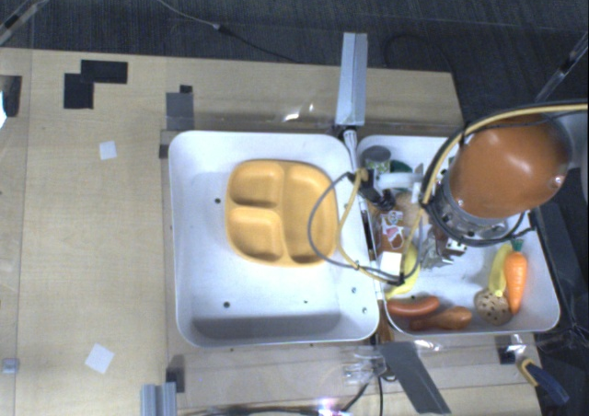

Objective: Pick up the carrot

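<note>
The orange carrot (pixel 515 280) with a green top lies in the right bin (pixel 549 313), near its right wall, pointing towards the front. The arm's orange band (pixel 506 168) hangs over the middle of that bin and hides much of it. The gripper (pixel 440 247) shows below the band as dark metal parts, to the left of the carrot and apart from it. Nothing can be seen held in it.
A yellow divided plate (pixel 279 212) lies in the left bin (pixel 198 313). In the right bin, two red-brown sausages (pixel 431 311) lie at the front, a brown speckled piece (pixel 492 306) and a yellow item (pixel 498 267) sit beside the carrot, and a banana-like piece (pixel 406 278) lies by the divider. Cables (pixel 324 221) loop over the plate.
</note>
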Robot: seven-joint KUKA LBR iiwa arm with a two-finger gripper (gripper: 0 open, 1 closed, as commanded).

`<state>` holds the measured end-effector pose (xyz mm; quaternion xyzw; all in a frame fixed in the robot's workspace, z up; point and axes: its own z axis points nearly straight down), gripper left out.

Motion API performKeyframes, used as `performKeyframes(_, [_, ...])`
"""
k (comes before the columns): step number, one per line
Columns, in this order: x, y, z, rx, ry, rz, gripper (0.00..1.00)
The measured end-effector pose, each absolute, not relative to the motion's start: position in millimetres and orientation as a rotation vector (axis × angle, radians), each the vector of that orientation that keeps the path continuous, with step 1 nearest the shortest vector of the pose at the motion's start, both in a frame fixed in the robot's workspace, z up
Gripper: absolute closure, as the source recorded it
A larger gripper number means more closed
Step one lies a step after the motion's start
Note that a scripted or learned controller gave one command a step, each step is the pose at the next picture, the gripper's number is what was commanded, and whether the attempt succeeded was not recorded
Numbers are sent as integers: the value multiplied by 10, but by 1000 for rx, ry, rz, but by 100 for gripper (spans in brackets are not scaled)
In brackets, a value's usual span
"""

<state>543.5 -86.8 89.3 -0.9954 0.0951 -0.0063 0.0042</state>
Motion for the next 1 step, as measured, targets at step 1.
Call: performKeyframes(1, [5374,-1554,885,-3128,315,-15,100])
